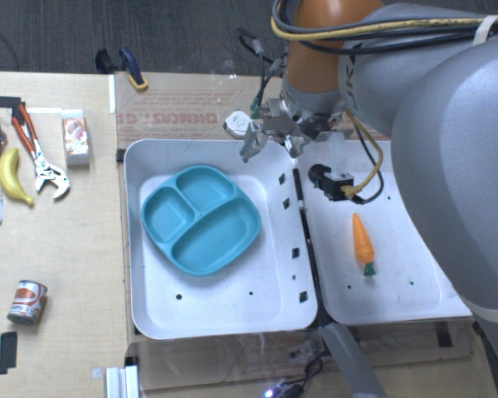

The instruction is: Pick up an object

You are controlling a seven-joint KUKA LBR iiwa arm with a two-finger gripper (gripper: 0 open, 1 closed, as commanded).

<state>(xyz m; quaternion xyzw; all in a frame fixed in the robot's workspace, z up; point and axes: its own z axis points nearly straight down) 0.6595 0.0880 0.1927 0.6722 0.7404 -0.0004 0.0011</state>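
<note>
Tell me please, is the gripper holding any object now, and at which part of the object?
Nothing is held. The gripper hangs at the far rim of the left bin; the blue plate and carrot lie untouched.

I'm seeing a smooth, glossy blue plastic divided plate (201, 219) in the left white bin (141, 247), itself matt plastic. The carrot (362, 240) looks like shiny moulded plastic. Bench (58, 255) reads as pale, matt wood. The can (26, 301) gleams metallic.
</note>
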